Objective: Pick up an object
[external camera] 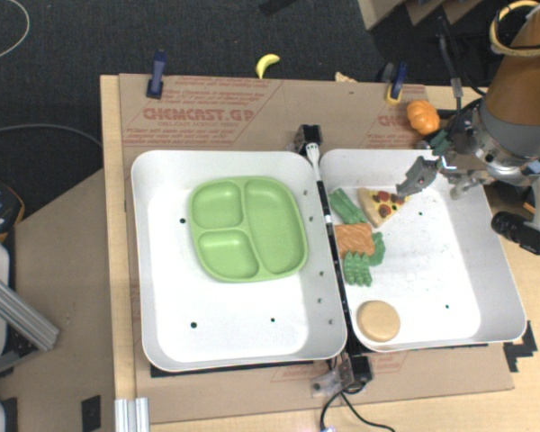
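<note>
The right bin point(468, 268) holds several toy foods along its left side. A pizza slice point(379, 204) lies near the top, with a green vegetable piece point(346, 207) to its left. Below them sit an orange-brown toast piece point(354, 238), a second green leafy piece point(360, 266) and a round tan bun point(378, 320). My gripper point(415, 179) reaches in from the right over the bin's upper part, its tip just up and right of the pizza slice. Nothing shows in its grasp.
The left bin point(162, 322) carries a green divided plate point(248, 229). A small orange fruit point(422, 115) and a yellow banana point(267, 63) lie outside the bins at the back. Blue clamps point(156, 75) point(397, 81) pin the cardboard's far edge.
</note>
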Controlling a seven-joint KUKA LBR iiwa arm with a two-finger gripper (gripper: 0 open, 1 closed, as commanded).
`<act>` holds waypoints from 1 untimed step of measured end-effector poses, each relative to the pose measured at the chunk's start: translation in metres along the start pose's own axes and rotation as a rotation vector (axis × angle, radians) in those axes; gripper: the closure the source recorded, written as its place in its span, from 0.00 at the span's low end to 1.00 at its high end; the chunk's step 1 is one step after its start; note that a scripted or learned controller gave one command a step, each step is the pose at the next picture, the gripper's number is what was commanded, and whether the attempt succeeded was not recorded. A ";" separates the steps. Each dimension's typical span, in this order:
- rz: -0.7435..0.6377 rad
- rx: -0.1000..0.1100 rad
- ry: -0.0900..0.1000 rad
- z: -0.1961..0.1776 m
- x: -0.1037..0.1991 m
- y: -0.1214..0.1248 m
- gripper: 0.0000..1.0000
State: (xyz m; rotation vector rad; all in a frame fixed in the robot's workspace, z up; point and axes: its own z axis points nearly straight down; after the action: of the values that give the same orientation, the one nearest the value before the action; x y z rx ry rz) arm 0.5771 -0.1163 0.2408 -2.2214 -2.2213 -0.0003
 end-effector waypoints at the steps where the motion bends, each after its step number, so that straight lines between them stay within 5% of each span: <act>1: -0.005 0.011 0.005 0.060 0.064 -0.044 0.00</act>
State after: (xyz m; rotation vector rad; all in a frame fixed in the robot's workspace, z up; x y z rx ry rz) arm 0.5330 -0.0518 0.1810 -2.2082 -2.2190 0.0069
